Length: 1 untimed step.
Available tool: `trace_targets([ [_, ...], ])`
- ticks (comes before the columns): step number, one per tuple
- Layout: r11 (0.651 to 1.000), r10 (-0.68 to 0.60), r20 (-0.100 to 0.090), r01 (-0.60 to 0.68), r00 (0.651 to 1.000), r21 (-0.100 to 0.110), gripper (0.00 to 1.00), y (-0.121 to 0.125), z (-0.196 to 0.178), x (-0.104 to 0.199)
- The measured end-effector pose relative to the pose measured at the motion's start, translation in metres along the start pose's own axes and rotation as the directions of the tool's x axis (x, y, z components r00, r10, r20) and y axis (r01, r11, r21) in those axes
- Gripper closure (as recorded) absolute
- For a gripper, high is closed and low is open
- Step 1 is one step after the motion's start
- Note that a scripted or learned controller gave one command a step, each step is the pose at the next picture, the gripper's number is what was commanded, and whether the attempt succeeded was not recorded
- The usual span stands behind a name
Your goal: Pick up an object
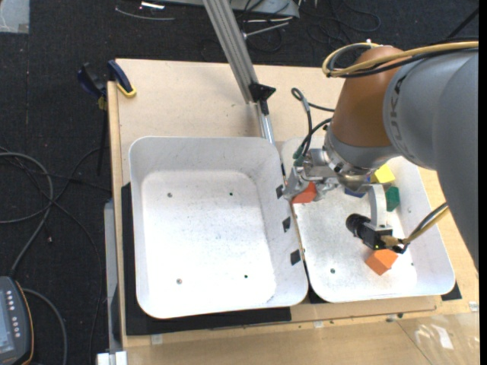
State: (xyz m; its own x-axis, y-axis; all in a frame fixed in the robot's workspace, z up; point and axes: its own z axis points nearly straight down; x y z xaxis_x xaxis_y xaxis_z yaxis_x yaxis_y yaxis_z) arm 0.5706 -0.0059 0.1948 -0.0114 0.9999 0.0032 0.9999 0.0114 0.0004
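My gripper (298, 185) hangs over the left edge of the right bin (426, 276), close to the wall it shares with the left bin. A small red-orange object (305, 195) sits right at the gripper's tip, partly covered by it; I cannot make out whether it is gripped or lying on the bin floor. An orange block (382, 261) lies near the front of the right bin. A yellow block (385, 175), a green block (393, 198) and a bit of a blue object (354, 193) sit farther back, partly hidden by the wrist.
The left bin (202, 230) is a shallow white tray with speckled floor. A metal pole (232, 40) slants across the back of the bench. A blue and yellow clamp (114, 78) grips the bench's far left corner.
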Motion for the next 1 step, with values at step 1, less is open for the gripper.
trace_targets([
  [1,1.000,0.001,0.000,-0.001,1.000,-0.008,1.00,0.0149,-0.0896,0.0663],
])
